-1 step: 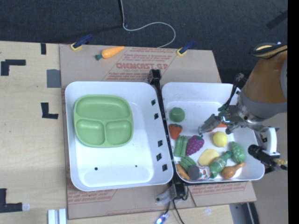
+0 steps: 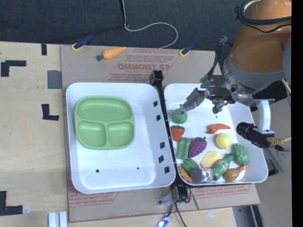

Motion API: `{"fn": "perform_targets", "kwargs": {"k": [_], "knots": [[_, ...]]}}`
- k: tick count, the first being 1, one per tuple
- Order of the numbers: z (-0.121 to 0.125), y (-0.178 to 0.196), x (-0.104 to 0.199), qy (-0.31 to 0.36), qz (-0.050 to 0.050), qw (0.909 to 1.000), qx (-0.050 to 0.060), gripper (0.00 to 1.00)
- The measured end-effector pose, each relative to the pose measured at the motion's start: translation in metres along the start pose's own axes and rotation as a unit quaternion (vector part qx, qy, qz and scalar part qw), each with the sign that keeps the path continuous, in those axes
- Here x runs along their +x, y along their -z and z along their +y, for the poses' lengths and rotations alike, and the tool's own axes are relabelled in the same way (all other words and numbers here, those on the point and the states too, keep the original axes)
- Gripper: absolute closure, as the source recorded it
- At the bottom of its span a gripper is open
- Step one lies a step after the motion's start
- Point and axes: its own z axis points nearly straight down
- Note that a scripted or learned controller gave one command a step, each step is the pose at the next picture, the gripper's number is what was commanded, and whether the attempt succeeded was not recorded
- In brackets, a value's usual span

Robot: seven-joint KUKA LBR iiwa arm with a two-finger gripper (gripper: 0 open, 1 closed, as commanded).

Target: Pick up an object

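Pincer (image 2: 202, 104) hangs over right bin (image 2: 258, 176), fingers spread, nothing between them; left fingertip just above a small green toy (image 2: 179, 117) at the bin's left side. Other toy food piled lower right. Green divided plate (image 2: 104, 122) in left bin (image 2: 113, 178). Carrot toy (image 2: 111, 54) on desk.

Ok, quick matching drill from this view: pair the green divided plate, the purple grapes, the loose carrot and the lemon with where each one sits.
Things:
1. green divided plate
2. purple grapes
3. loose carrot
4. lemon

Places:
A. on the cardboard beyond both bins
B. in the left bin
C. middle of the right bin, beside a green vegetable
D. right bin, just below the small red pepper

Pairs: 1-B, 2-C, 3-A, 4-D
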Motion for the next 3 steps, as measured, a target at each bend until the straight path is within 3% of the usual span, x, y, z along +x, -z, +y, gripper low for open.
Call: {"fn": "perform_targets", "kwargs": {"k": [1,2,3], "knots": [[-0.002,0.001,-0.007,-0.007,-0.003,0.9999,0.009,1.0],[-0.028,0.038,0.068,-0.004,-0.001,1.0,0.007,1.0],[-0.025,0.063,0.108,-0.006,-0.002,1.0,0.007,1.0]]}}
